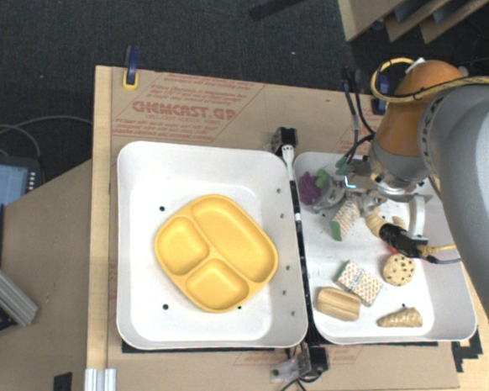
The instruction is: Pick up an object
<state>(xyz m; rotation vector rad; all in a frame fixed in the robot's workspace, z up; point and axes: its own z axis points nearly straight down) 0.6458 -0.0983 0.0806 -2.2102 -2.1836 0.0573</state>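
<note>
My gripper point(351, 206) is low over the back of the right bin point(449, 320), under the orange-banded wrist point(412, 94). It hangs just above a green item point(338, 228) and right of a purple bunch of grapes point(312, 187). Nearer the front lie a chocolate-chip cookie point(399, 268), a blue-and-white patterned packet point(360, 281), a tan bread roll point(338, 303) and a small brown cone-shaped piece point(400, 317). The arm hides whatever sits directly beneath the gripper.
The left bin point(144, 183) holds a yellow three-part plate point(215, 251). A black divider rail point(295, 211) runs between the bins. The grey arm body point(475, 158) covers the right bin's back right corner. Cardboard point(184, 101) lies under both bins.
</note>
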